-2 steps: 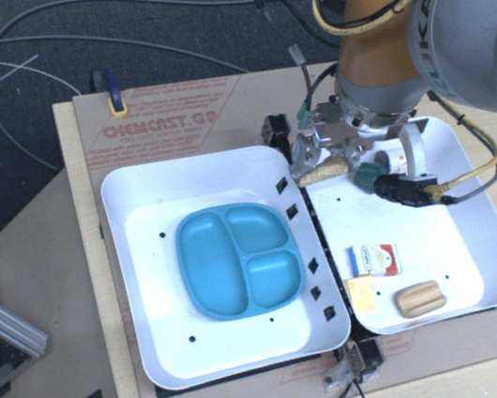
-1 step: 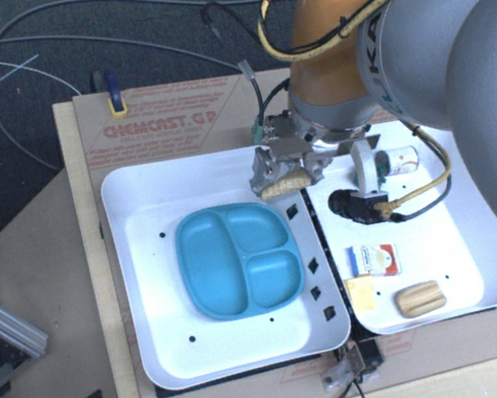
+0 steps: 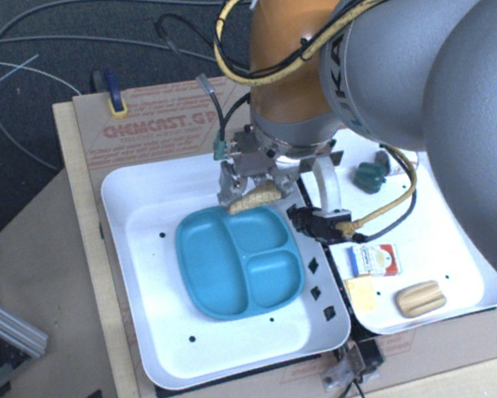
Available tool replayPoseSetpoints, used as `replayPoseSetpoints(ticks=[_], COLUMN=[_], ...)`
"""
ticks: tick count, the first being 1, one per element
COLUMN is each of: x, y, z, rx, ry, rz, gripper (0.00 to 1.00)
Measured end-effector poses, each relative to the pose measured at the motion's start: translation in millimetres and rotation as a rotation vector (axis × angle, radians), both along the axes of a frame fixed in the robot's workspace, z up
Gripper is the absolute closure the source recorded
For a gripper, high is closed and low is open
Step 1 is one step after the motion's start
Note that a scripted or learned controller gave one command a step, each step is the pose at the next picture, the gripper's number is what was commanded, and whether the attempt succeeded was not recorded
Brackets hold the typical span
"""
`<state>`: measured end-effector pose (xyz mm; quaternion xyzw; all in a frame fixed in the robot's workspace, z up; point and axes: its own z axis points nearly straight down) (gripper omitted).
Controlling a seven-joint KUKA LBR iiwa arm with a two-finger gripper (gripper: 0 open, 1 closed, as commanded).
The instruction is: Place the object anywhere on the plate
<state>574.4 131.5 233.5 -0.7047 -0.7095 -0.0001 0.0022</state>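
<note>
My pincer (image 3: 248, 184) sits at the far rim of the blue divided plate (image 3: 240, 259), clamped, as far as I can judge, on a tan flat object (image 3: 255, 199) that overhangs that rim. Risk: released here, it may tip outward into the white bin (image 3: 145, 259). Object looks pale, thin, elongated

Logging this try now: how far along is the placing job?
Done: the arm has brought the claw to the far rim of the blue plate in the left bin. In hand: a tan object sits at the claw, seemingly held. Left: setting it onto the plate, whose compartments look bare.
</note>
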Motion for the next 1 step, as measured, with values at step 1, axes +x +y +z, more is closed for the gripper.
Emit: replayPoseSetpoints(ticks=[1], x=[0.8], y=[-3.8], z=[-0.5], rx=[-0.002], ry=[0.0], rz=[-0.006], gripper=[0.0])
